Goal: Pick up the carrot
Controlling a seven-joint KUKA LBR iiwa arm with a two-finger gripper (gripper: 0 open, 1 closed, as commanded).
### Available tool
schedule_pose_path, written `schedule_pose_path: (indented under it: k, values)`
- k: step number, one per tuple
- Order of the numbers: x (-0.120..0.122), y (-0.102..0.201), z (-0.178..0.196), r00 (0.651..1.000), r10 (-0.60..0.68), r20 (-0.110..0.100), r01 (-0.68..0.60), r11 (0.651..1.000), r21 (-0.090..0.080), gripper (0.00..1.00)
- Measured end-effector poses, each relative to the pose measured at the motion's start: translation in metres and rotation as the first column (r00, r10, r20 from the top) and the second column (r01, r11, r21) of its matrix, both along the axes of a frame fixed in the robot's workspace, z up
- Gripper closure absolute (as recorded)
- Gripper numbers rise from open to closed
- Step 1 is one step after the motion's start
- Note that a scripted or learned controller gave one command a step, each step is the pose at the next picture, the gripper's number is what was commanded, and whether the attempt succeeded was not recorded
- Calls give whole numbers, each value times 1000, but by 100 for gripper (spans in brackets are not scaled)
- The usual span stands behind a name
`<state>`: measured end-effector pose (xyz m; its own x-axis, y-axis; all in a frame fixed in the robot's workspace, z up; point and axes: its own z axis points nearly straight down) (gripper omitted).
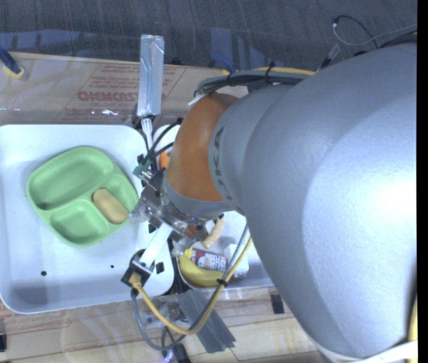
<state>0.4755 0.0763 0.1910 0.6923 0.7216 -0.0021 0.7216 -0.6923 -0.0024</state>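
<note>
My grey arm with its orange band (195, 157) covers most of the right bin (253, 269). The gripper (159, 212) hangs below the wrist, over the wall between the two bins, and is seen from above. A small orange bit (164, 158) peeks out at the arm's left edge, near the back of the right bin. I cannot tell whether it is the carrot. Nothing shows held at the gripper.
A green divided plate (63, 180) lies in the left bin (10, 218) with a tan oval piece (110, 205) in its right compartment. In the right bin's front, a yellow banana (196, 274) and a small red-labelled item (214, 262) lie under the arm.
</note>
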Motion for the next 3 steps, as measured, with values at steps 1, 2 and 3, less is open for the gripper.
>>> schedule_pose_path:
  k: [1, 2, 3]
  values:
    - [8, -48, 177, 944, 329, 3, -329, 944, 1, 0]
    - [1, -4, 121, 952, 305, -3, -305, 952, 1, 0]
    - [0, 56, 184, 886, 464, 2, -464, 886, 1, 0]
